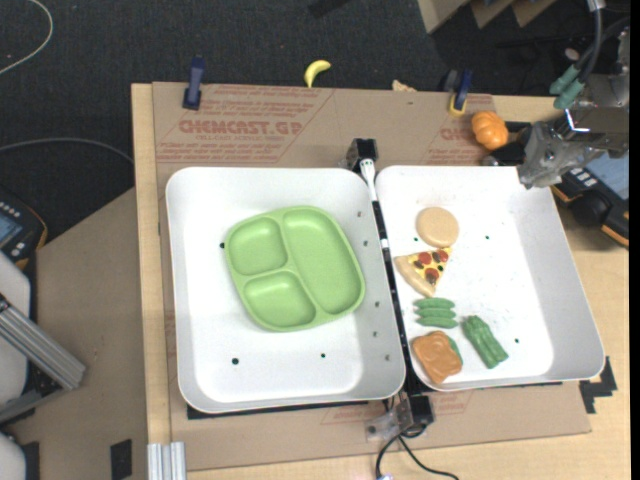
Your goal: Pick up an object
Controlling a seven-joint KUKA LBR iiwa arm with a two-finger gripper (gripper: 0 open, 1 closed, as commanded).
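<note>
Toy foods in right bin, green divided plate in left, cardboard-topped bench, dark carpet, pincer state unclear.

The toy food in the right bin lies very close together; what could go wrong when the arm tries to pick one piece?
1. The pizza slice, round cookie and pea pod nearly touch, so the fingers may push a neighbour.
2. The toast lies near the right bin's front rim, which could block the gripper.
</note>
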